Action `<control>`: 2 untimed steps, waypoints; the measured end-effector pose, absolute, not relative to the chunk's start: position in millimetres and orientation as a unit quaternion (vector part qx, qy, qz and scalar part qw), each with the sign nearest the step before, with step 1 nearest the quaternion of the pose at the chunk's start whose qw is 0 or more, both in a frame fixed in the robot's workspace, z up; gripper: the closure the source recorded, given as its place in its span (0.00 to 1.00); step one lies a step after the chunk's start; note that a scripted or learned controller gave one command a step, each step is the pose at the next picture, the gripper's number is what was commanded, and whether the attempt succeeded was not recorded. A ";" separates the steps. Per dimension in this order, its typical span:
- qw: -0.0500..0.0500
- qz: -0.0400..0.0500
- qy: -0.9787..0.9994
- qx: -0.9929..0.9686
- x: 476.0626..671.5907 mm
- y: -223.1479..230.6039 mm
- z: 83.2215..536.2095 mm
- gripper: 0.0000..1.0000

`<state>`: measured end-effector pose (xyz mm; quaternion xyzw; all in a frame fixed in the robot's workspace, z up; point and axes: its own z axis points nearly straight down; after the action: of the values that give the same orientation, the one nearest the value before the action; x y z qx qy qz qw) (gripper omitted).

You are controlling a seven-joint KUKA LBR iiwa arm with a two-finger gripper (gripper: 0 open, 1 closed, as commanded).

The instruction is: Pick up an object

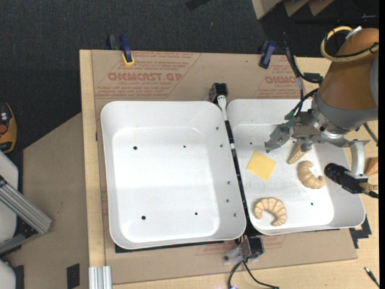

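Observation:
The right bin (337, 218) holds a flat yellow cheese slice (261, 165), a tan croissant (270, 211) near its front edge and a second, paler croissant (311, 174) to the right. A small tan piece (295, 155) lies just above that second croissant. My gripper (287, 144) hangs low over the middle of the right bin, above and right of the cheese slice. Its fingers stand apart: one dark finger (275, 141) points down-left toward the cheese, while the other is close over the small tan piece. Nothing is held between them.
The left bin (120, 125) sits beside the right one, with a black divider rail (231, 155) between them. A black cylindrical part (344, 178) of the arm juts over the right bin's right side. Clamps hold the brown board at the back.

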<state>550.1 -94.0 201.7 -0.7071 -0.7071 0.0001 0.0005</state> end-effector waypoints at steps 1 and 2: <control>-0.001 -0.001 -0.707 -0.707 550.8 -93.9 212.5 1.00; -0.008 -0.007 -0.709 -0.705 560.8 -48.6 416.5 1.00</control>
<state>560.8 -48.6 416.5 -0.7047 -0.7094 -0.0074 -0.0080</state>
